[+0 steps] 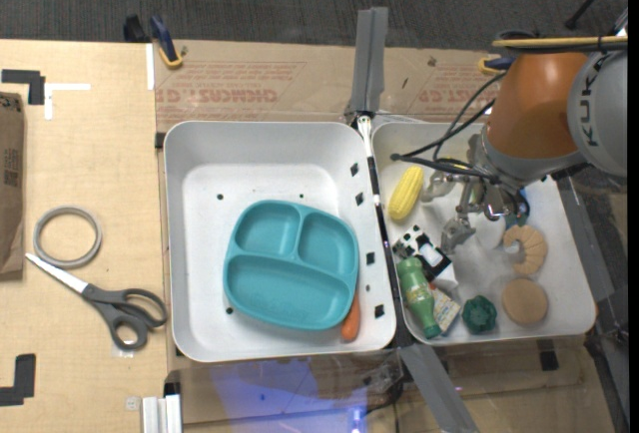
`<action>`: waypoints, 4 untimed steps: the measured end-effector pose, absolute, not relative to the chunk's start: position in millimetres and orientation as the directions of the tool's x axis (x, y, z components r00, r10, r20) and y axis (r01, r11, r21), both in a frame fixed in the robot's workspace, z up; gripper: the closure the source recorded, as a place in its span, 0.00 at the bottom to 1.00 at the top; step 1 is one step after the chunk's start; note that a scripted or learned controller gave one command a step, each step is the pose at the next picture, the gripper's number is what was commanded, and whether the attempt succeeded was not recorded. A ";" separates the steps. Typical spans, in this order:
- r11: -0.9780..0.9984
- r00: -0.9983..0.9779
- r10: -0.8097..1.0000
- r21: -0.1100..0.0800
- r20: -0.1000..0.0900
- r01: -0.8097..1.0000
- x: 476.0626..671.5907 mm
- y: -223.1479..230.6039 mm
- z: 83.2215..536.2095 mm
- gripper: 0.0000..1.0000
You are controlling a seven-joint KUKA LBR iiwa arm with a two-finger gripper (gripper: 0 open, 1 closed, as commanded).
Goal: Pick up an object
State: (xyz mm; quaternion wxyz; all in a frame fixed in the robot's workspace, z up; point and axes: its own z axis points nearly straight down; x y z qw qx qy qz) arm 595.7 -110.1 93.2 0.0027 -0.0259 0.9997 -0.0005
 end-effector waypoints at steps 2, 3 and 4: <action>1.000 -1.000 0.022 -0.002 -0.013 0.022 515.2 -156.5 94.6 0.00; 0.999 -0.999 0.035 -0.001 -0.006 0.035 575.4 -222.1 114.5 0.00; 0.987 -0.987 0.159 0.001 -0.003 0.159 569.8 -208.1 92.5 0.00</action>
